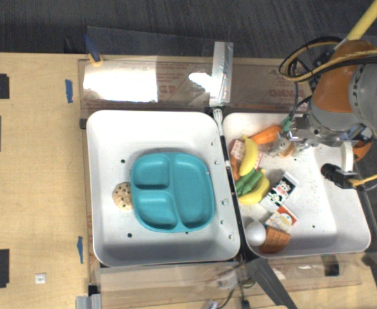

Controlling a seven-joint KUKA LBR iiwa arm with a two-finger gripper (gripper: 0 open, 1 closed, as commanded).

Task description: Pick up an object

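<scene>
Carrot (265, 134), an orange toy, is judged the likeliest thing to be picked; it lies in the right bin (343, 237), at the far edge, toward the corner on the bin's left.

The left bin (104, 172) stands just beside the right bin, touching along the shared wall, and a teal divided plate (175, 192) lies in it. The arm (362, 95) reaches in over the right bin's far right corner. The gripper (290, 139) hangs low at the right bin's far edge, just beside the carrot; whether it is released or clenched cannot be told, and nothing is seen to be held in it.

Along the right bin's left wall a yellow banana (248, 156), a green pod (247, 180) and a small carton (281, 192) are crowded together. A cookie (122, 195) lies well apart from the right bin, beyond the plate.

The approach step is judged to be in hand. A short shift toward the carrot, a descent and a firm closure are called for next, with the banana left undisturbed.
</scene>
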